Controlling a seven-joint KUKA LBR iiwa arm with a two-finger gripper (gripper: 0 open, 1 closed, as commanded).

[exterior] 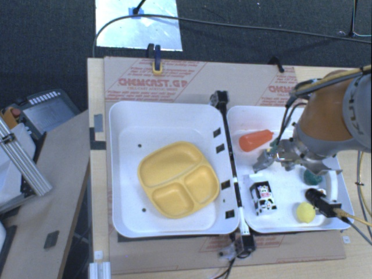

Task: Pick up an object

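Yellow ball (306,212) and cow toy (263,197) flank gripper (273,157).

Teal object (312,177) half behind arm (328,121)

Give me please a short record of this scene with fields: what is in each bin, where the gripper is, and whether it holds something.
left bin: one yellow divided plate, three compartments
right bin: orange carrot-shaped toy near the back, black-and-white cow-patterned item near the front, yellow ball at the front right, teal object partly hidden by the arm
gripper: over the right bin, between the carrot toy and the cow item
held object: none seen between the fingers
finger state: cannot tell
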